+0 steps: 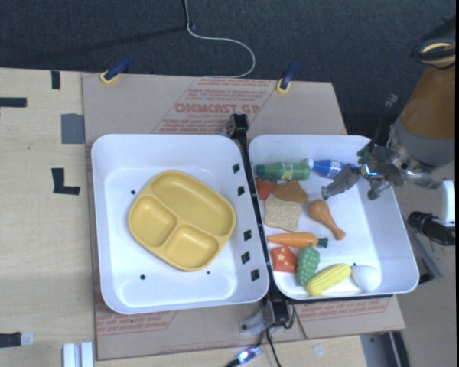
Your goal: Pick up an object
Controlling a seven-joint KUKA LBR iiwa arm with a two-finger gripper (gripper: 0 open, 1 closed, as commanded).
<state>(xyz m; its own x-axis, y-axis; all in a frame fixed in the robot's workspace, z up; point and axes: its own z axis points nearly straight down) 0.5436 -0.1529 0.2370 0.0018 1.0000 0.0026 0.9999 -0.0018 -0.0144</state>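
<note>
Grey metal fingers of the gripper (355,180) are seen spread apart above the right bin (388,228), near its upper right corner, with nothing between them. The grey arm (428,121), with its orange band, reaches in from the right.

Just left of the fingertips, a clear bottle (327,167) with a blue label lies on its side along the bin's far wall, and a green bottle-shaped item (281,171) lies end to end with it further left. Just below and left of the gripper, a tan toy drumstick (326,217) with a rounded meat end and a thin bone handle lies tilted on the bin floor, near but not touching the fingers.

Further left, a brown bread-shaped piece (291,192) overlaps a pale, speckled square slice (283,215). Below these, an orange carrot (294,240) with a green tip lies lengthwise. Along the near edge are found a red piece (283,259), a bumpy green vegetable (308,264), a yellow ribbed corn cob (328,278) and a smooth white egg (365,277).

The left bin (115,205), smooth white plastic, holds a yellow divided plate (182,219) with three compartments, well apart from the gripper. Both bins rest on brown cardboard (214,105).
</note>
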